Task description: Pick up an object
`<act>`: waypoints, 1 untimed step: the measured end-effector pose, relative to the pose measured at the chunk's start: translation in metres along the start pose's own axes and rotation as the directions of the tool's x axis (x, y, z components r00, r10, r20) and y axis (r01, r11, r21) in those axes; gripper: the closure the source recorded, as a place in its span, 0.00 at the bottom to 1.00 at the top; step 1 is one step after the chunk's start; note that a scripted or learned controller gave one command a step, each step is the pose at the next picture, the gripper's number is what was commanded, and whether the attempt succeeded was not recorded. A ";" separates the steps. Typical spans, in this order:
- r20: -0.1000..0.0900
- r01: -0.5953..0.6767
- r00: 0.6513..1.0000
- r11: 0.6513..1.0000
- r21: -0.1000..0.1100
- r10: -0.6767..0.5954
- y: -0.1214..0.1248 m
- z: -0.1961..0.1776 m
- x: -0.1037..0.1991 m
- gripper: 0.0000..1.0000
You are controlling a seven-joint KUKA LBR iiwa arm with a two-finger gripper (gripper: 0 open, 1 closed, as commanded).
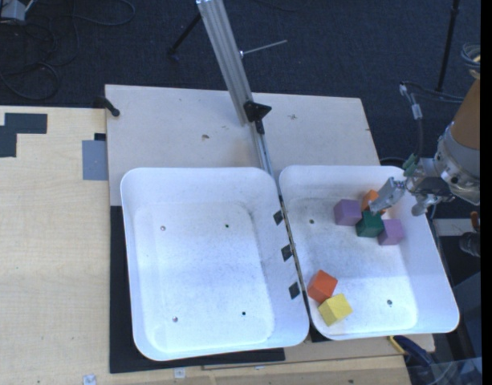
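In the right bin (414, 311), a cluster of small blocks lies toward the back: a purple block (347, 212), a dark green block (370, 228), a second purple block (392, 232) and a partly hidden orange piece (370, 196). An orange cube (323, 284) and a yellow cube (335, 309) lie at the bin's front left. My gripper (406, 200) hangs over the bin's back right, just right of the cluster. It is open, with one finger (384, 198) above the green block. Nothing is between its fingers.
The left bin (149, 327) lies beside the right one, with a dividing rim and black clips (284, 252) between them. A slanted aluminium bar (229, 62) rises behind the bins. Cables and a stand sit at the far right.
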State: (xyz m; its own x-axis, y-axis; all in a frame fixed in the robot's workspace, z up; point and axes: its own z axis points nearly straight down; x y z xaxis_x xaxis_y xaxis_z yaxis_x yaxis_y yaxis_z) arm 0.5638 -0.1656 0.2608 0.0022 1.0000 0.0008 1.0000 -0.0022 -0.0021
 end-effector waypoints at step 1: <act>0.005 0.004 1.000 1.000 -0.010 -0.003 0.027 -0.076 -0.027 0.00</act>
State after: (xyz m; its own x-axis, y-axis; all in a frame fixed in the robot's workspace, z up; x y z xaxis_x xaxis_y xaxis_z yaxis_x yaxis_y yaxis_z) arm 0.5904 -0.1930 0.3366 -0.0013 1.0000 -0.0039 1.0000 0.0013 0.0077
